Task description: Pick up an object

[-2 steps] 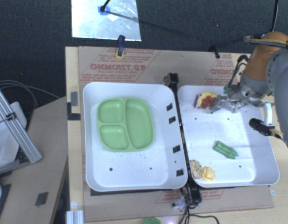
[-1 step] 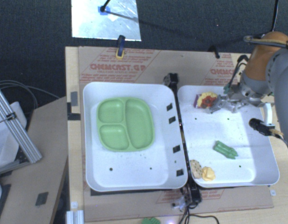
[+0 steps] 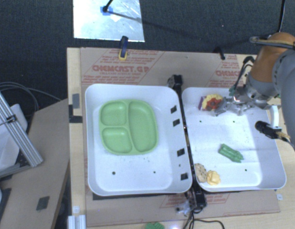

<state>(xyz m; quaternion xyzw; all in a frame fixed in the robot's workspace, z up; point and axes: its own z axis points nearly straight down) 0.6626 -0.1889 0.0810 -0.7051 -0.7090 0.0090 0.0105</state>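
Red-and-yellow toy food (image 3: 211, 102) lies in the far left corner of the right bin (image 3: 267, 149), touching the tip of the gripper (image 3: 223, 107), which reaches toward it from the right. Whether the claw is open or closed around it cannot be told at this size. Nearer the bin's middle lies a green piece (image 3: 231, 152), well apart from the claw. At the bin's near left corner sit a tan piece (image 3: 200, 171) and a yellow piece (image 3: 213, 177), side by side. The left bin (image 3: 95, 142) holds a green divided plate (image 3: 128, 127).
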